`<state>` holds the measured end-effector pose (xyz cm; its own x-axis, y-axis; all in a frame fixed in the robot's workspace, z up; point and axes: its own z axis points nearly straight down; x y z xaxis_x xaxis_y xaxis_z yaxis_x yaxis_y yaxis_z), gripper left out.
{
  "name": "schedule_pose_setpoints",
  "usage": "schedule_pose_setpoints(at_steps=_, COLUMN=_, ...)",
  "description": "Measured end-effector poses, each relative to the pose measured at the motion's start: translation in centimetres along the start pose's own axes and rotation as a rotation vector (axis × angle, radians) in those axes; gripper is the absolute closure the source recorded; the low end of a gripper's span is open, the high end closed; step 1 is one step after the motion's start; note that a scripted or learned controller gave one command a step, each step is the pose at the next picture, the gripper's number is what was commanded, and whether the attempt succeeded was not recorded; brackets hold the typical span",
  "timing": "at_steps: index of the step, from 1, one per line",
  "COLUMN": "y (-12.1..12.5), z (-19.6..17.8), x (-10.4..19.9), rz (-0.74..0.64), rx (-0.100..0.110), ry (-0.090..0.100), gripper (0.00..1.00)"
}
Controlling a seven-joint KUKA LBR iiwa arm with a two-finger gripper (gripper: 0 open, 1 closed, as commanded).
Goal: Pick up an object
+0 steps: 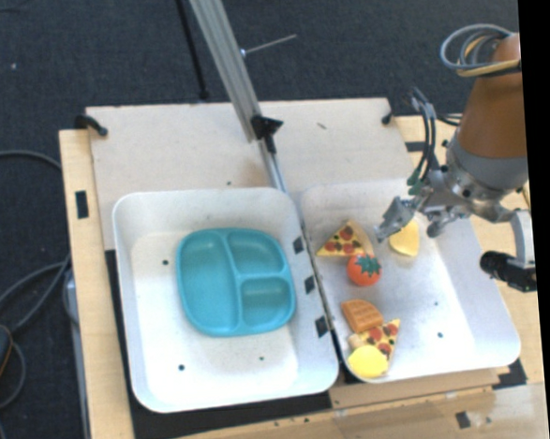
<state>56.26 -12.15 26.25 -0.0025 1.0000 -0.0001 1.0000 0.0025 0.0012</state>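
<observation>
Left bin point(144, 223) held one teal divided plate point(234, 280). Right bin point(470, 322) held six toy foods: two pizza slices, one tomato point(363, 270), one toast, one lemon, one cheese wedge point(405, 242). Gripper point(414, 215) hovered beside the wedge, fingers spread, holding nothing.

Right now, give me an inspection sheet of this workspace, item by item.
Surface: wooden bench bearing left bin and right bin.
Job's things: pizza slice, tomato, yellow wedge, toast, lemon, all in right bin.
Clutter: teal divided plate in left bin.
Grippers: tool over right bin beside yellow wedge, holding nothing visible.
Cables: black cables on floor, left.
Surroundings: dark carpet, metal post.
</observation>
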Motion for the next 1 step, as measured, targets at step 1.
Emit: schedule_pose_setpoints(at_steps=1, y=0.00, z=-0.01, x=-0.01, rz=0.001, rx=-0.001, ry=0.000, gripper=0.00)
